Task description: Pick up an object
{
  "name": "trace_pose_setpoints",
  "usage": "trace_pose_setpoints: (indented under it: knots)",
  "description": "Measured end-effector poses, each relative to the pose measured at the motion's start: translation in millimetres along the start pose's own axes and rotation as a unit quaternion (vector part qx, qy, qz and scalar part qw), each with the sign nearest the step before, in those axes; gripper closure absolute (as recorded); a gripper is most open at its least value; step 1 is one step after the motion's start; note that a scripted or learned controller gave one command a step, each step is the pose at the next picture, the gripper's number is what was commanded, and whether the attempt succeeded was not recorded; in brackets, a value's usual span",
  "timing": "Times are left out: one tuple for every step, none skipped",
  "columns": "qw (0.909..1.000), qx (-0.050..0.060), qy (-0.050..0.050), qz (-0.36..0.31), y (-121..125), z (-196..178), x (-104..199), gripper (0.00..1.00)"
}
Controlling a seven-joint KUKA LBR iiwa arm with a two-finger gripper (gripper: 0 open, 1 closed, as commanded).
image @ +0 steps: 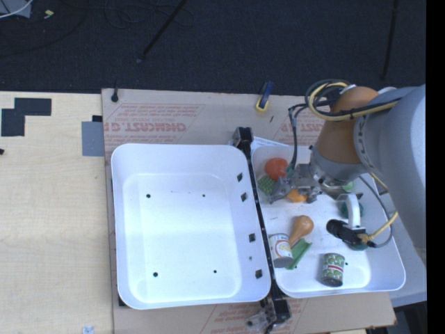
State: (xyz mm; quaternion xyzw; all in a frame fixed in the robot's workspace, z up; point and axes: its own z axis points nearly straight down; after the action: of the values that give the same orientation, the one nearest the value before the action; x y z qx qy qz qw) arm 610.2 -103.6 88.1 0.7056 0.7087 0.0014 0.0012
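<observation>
2 white bins (181, 294); right one holds 2 cans (332, 268), 1 tomato (276, 166); end effector (295, 190) state unclear

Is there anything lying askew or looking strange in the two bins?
Mostly ordinary clutter. In the right bin, a small can lies on its side against a green stick, while the green-labelled can stands upright. Nothing looks spilled or broken.

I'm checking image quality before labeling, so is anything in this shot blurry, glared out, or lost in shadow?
Camera view: the left bin is bright but unclipped; soft focus blurs the small can; the gripper sits in the arm's shadow, detail lost.
</observation>
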Motion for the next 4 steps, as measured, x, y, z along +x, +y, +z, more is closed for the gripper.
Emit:
trace_pose_setpoints:
  knots:
    - [1.0, 0.005, 0.001, 0.001, -4, -9, -1, 1.0]
    - [1.0, 0.001, 0.0, 0.001, 31, -33, 24, 1.0]
    - [1.0, 0.0, -0.001, 0.003, 31, -95, -8, 1.0]
    - [1.0, 0.005, 0.0, 0.002, 33, -44, -8, 1.0]
